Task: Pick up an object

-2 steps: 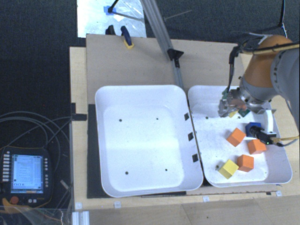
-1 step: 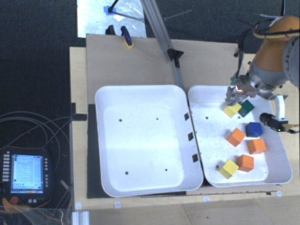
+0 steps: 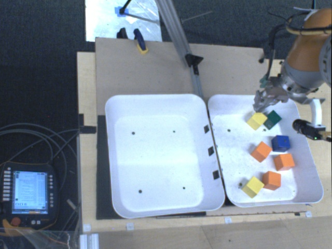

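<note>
The grey KUKA arm with its orange band [image 3: 306, 45] reaches in over the far end of the right-hand shallow white plastic bin [image 3: 306, 191], its two-finger gripper [image 3: 264, 104] hanging just above a pale yellow cube [image 3: 257, 121] and a dark green cube [image 3: 272, 119]. The two blocks sit touching, the green one on the right, directly below the fingertips; the yellow cube is turned corner-on to the bin wall. From this slanted height it cannot be told whether the pincer is spread or pressed together, and nothing is seen between its tips. Nearer the camera lie a blue cube [image 3: 280, 142], three orange cubes [image 3: 261, 151] [image 3: 284, 161] [image 3: 271, 180] and a second yellow cube [image 3: 253, 186], all matte, sharp-edged blocks, possibly wood or foam. The left-hand white bin [image 3: 111, 139], smooth with rounded corners, shows small dark dots on its floor. Both bins rest on a tan board bench [image 3: 155, 66]; a control pendant with lit screen [image 3: 28, 193] lies on dark carpet at left
</note>
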